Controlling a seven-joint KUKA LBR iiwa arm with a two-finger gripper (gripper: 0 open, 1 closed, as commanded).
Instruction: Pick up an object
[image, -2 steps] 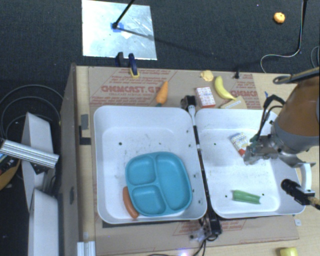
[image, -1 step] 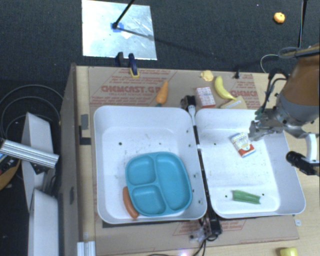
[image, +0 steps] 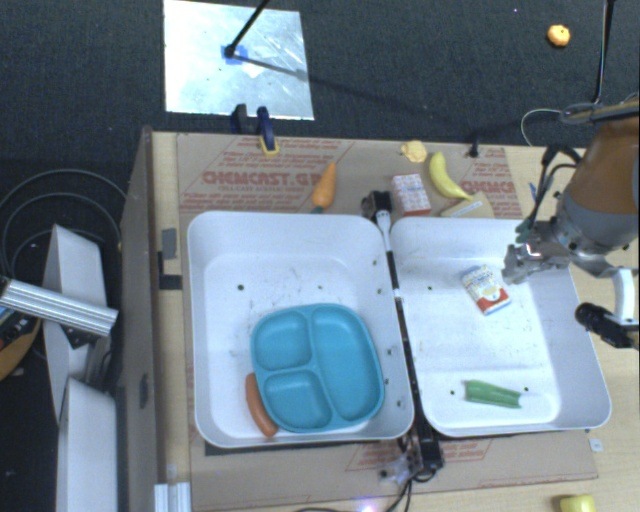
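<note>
Tool (image: 519, 262): at the right bin's (image: 560, 330) right side, just beside the small carton; grip state cannot be told.
Small carton (image: 486, 289): lying in the right bin's upper half.
Green vegetable (image: 493, 394): right bin, near front.
Blue tray (image: 316, 366): left bin (image: 225, 270).

The arm (image: 600, 200) is a rounded grey body with an orange-brown band above the wrist, thin dark cables looping beside it, and a metallic silver claw (image: 522, 262) at its end.
</note>
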